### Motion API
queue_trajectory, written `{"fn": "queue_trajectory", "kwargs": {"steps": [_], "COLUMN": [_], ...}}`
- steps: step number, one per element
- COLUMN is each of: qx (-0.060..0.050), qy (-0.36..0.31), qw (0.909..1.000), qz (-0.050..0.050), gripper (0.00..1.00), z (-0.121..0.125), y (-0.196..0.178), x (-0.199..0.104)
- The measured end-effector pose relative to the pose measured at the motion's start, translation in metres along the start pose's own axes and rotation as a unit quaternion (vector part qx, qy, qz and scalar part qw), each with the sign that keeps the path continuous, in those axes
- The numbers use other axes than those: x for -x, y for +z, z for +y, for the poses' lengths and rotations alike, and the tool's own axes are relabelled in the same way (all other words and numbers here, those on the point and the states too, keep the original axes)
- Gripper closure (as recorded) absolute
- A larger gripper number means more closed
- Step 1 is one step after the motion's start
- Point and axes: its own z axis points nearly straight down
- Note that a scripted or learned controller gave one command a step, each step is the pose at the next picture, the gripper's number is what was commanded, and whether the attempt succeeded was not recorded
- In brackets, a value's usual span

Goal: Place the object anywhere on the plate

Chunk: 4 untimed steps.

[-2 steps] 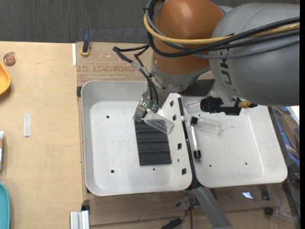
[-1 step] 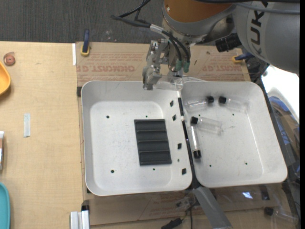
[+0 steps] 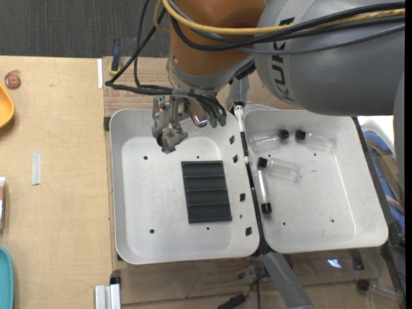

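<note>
1. Bench edge, nearest the camera: the two white bins sit side by side, left bin (image 3: 129, 237) and right bin (image 3: 360, 224), rims touching along the middle.
2. Left bin, centre: a black ribbed plate (image 3: 207, 192) lies flat. Nothing rests on it, so the task is judged not yet done.
3. Right bin: three clear tubes with black caps. One tube (image 3: 262, 188) lies along the left wall; a second tube (image 3: 286, 169) lies just beside it; a third tube (image 3: 302, 136) lies near the far wall. The object to be placed is judged to be one of these; all are apart from the plate.
4. Far end of the left bin: the gripper (image 3: 168, 134) hangs low over the floor, beyond the plate's far edge. Nothing is seen between its fingers; whether they stand apart or together cannot be told.
5. Risks, as judgement:
   - The gripper is in the bin without tubes, so a close here would take nothing.
   - The wall-side tube leaves little finger room; a finger may strike the rim.
   - Round tubes may roll off the ribs when released.
</note>
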Motion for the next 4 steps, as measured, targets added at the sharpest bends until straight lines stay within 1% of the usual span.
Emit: {"fn": "queue_trajectory", "kwargs": {"steps": [1,2,3,4], "qx": [0.0,0.0,0.0,0.0], "qy": [-0.058,-0.171,-0.21,-0.231], "qw": [0.9983,0.9852,0.9777,0.973], "qz": [0.0,-0.001,-0.001,-0.002], "gripper": [1.0,1.0,1.0,1.0], "z": [0.011,-0.028,-0.016,-0.008], "y": [0.009,0.049,0.096,0.047], "x": [-0.029,0.059,0.014,-0.002]}}
